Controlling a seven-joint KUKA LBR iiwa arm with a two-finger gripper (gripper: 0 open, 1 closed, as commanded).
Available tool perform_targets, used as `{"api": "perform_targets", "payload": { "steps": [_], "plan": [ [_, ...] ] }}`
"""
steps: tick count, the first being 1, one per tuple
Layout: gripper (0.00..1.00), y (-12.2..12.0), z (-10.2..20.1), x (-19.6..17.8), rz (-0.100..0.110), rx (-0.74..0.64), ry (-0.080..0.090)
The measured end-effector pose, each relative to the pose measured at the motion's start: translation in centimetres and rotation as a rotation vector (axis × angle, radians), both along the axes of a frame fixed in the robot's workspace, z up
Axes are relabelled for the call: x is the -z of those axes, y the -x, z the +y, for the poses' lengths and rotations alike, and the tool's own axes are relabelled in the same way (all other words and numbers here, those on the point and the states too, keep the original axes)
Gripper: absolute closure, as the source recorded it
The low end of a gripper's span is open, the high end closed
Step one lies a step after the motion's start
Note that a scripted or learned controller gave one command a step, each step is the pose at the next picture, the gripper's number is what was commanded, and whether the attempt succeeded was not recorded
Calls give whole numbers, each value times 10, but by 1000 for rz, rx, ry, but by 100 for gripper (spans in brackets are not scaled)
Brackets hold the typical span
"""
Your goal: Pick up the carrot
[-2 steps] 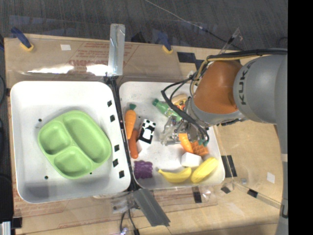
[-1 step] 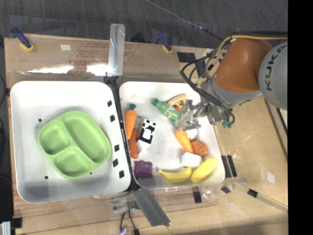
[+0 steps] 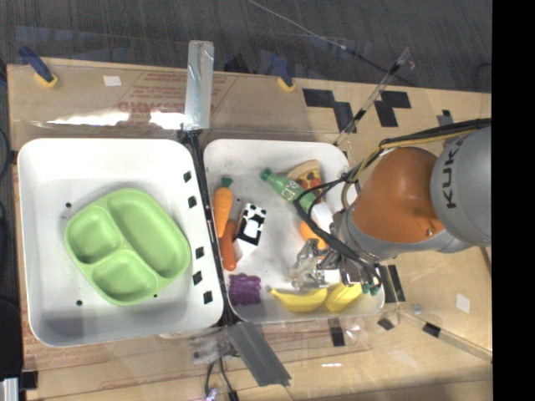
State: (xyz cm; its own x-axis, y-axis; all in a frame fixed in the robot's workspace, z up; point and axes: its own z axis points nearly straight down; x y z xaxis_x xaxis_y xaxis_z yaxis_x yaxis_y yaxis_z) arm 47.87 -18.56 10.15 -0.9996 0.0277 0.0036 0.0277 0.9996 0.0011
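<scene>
— Orange and tapered, the carrot (image 3: 224, 224) lies lengthwise against the left wall of the right bin (image 3: 276, 150), its thicker, paler end toward the far side and its narrower, redder end toward the near side. Nothing rests on it or covers it.

— And where does the arm stand in relation to it?

— The gripper (image 3: 311, 267) hangs low over the near right part of the same bin, just above the banana (image 3: 322, 297), well apart from the carrot. A black-and-white block (image 3: 252, 223) sits between the two, just right of the carrot, and a purple bunch of grapes (image 3: 245, 287) lies near the carrot's narrow end.

— So which step would that be?

— The approach, by the look of it; no grasp on the carrot is made. Whether the tool is spread or pinched cannot be told, since cables and wrist metal crowd that spot.

— What does the next move call for?

— Probably a lift clear of the banana, a traverse leftward over the block, and a descent with the jaws set across the carrot's width. The bin wall hugs one side, so room there looks tight.

— Anything else worth noting?

— A green bottle (image 3: 282, 185) and a pizza slice (image 3: 306, 174) lie toward the far side, and a green divided plate (image 3: 127, 245) occupies the left bin (image 3: 33, 224), away from the job.
</scene>
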Motion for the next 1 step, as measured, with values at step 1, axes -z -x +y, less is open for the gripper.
{"api": "perform_targets", "payload": {
  "steps": [1],
  "plan": [
    [100, -1, 10, -109, -14, -82, 5]
  ]
}}
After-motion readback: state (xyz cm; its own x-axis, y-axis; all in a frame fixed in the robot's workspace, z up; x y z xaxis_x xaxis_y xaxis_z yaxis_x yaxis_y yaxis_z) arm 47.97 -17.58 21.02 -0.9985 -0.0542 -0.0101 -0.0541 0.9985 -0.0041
